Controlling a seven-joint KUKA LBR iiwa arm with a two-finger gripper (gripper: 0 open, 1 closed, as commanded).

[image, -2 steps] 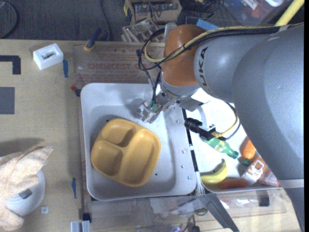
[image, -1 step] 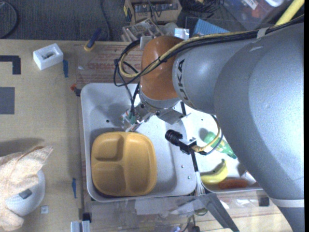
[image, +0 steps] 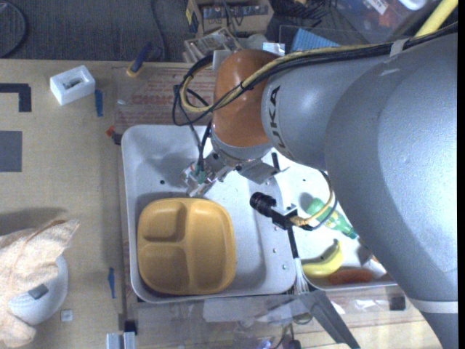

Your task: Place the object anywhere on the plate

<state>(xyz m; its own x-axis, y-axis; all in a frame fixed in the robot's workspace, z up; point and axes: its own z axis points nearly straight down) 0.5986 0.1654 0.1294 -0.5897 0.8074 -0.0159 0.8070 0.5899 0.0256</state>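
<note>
- I see the arm reaching in from the right, its grey bulk covering most of the right side of my view, with the orange band above the wrist sitting over the far edge of the left bin.
- The gripper hangs over the left bin, just beyond the far edge of the plate; I cannot tell from here how it is set or whether anything is in it.
- The plate is yellow with three compartments, and it lies flat in the near part of the left bin.
- I see nothing lying on the plate.
- In the right bin, mostly hidden under the arm, I make out a banana near the front wall, a green thing just behind it and a red thing beside the banana.
- A black cylinder on a bracket sticks out from the arm over the rim between the two bins.
- Yellow and black cables loop from the band toward the far side of the bench.
- On the bench to the left I see a small white box far back.
- A pale cloth lies at the near left, with a white bowl-like thing touching it.
</note>
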